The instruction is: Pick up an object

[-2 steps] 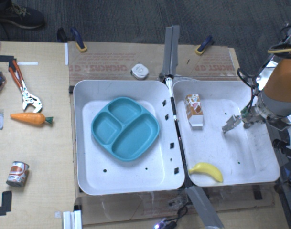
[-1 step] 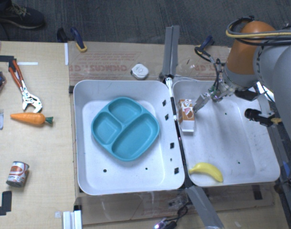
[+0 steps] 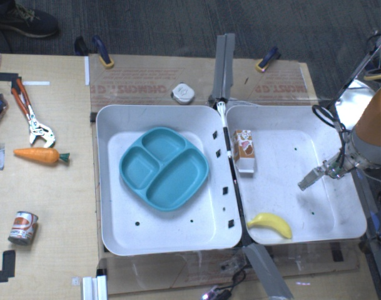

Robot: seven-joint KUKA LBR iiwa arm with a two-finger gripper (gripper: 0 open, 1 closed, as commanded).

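Observation:
The right bin [image 3: 340, 230] holds two things. A small brown and white carton [image 3: 244, 150] lies near its left wall, and a yellow banana [image 3: 271, 225] rests by its front left corner. My gripper [image 3: 310, 179] hangs over the right half of this bin, pointing left and down. It is well apart from both the carton and the banana, with nothing seen in it. A blue divided plate [image 3: 164, 168] lies in the middle of the left bin [image 3: 109, 230].
On the bench to the left lie a carrot [image 3: 37, 156], a wrench [image 3: 30, 114] and a small can [image 3: 22, 227]. A white disc [image 3: 183, 93] sits behind the bins. A grey upright bar [image 3: 224, 67] rises between the bins at the back.

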